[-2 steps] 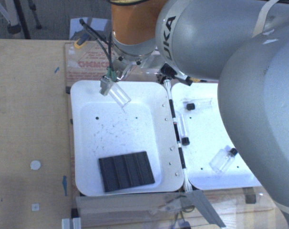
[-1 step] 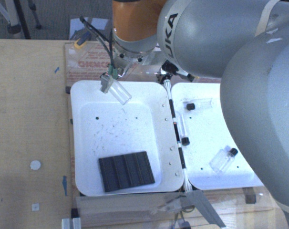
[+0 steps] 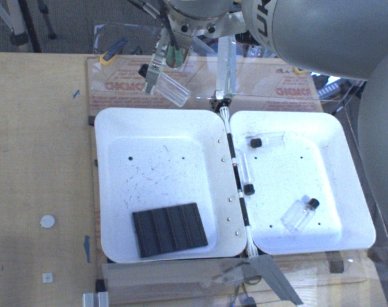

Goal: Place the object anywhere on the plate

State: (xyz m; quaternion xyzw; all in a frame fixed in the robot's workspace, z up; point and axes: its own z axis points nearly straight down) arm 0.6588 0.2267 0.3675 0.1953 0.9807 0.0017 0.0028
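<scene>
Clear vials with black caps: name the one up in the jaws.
The clear plastic vial above the left white bin; three others lie in the right white bin.

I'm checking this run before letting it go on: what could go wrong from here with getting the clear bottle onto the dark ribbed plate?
1. The gripper holds a clear bottle above the bench, behind the left bin; if it slips, it lands outside the bins.
2. The dark plate lies at the bin's near edge, far from the bottle, so a release short of it would miss.
3. The bottle hangs tilted and looks round, so it may roll off.
</scene>
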